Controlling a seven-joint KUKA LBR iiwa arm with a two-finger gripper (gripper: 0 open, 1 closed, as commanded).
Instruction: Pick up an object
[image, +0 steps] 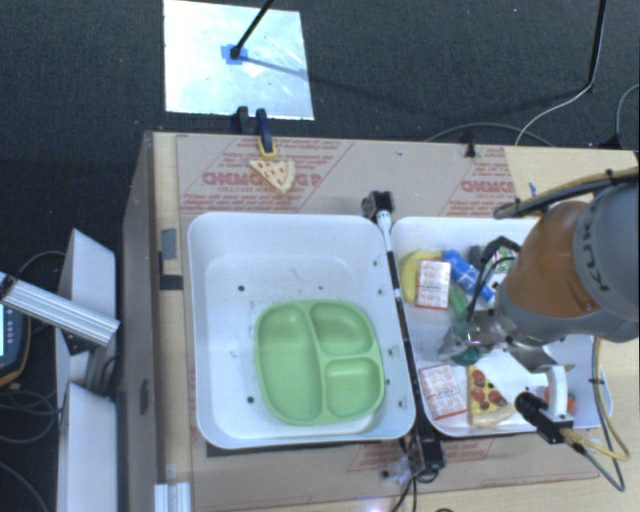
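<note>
**Arm low over the right bin, fingers hidden**

From the overhead camera I see two white bins side by side on the bench. The left bin (215, 270) holds a green divided plate (320, 362), lying flat toward its front right corner. In the right bin (440, 424) the objects are crowded together: a yellow item (412, 268) at the back left, a small white-and-red packet (433, 283) just beside it, something blue (462, 270) next to that, a second white-and-red packet (441, 390) near the front, and a toy pizza slice (487, 394) touching that packet's right side.

My arm (570, 272) comes in from the right and hangs over the middle of the right bin, its orange band uppermost. The gripper (468, 340) sits low among the objects, between the back cluster and the pizza slice. I cannot tell how its fingers stand or whether they have hold of anything; the wrist covers them.

Another pizza-shaped piece (273, 174) lies on the bench behind the left bin.
</note>
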